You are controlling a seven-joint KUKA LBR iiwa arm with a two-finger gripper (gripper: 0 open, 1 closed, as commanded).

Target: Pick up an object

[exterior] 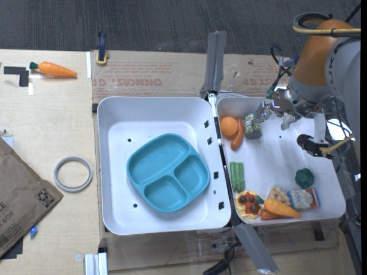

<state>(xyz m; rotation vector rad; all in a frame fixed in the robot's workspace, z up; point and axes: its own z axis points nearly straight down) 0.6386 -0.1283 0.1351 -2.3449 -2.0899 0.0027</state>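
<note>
At upper right, the claw hovers by a small grey-green can — I cannot tell its state; centre over it before descending.

Bench with two white bins

Left bin and right bin sit side by side; a toy carrot, grey ring and cardboard sheet lie left of them.

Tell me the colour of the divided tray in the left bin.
Light blue; the divided tray shows plainly in the camera view.
</note>
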